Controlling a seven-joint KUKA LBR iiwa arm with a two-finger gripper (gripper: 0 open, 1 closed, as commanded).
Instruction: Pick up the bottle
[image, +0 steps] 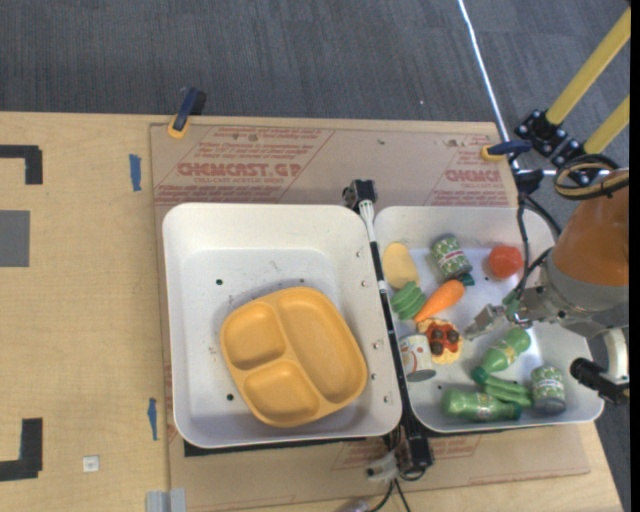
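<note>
Down at 5 o'clock in the right bin (560, 418), the green bottle (478, 404) lies on its side. Just above it, toward 3 o'clock, the gripper (497, 318) hangs with fingers spread wide, holding nothing. Farther left, a yellow plate (291, 354) sits in the left bin (200, 250).

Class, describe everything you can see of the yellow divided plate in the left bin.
The plate is yellow-orange and looks like smooth plastic. It is a rounded square with a raised rim and three compartments: two toward the far side and one at the near side, parted by low ridges. It lies flat, right side up, turned at a slight angle, on the floor of the left bin, toward the near right part. Nothing lies in it, and no other thing touches it apart from the bin beneath.
</note>
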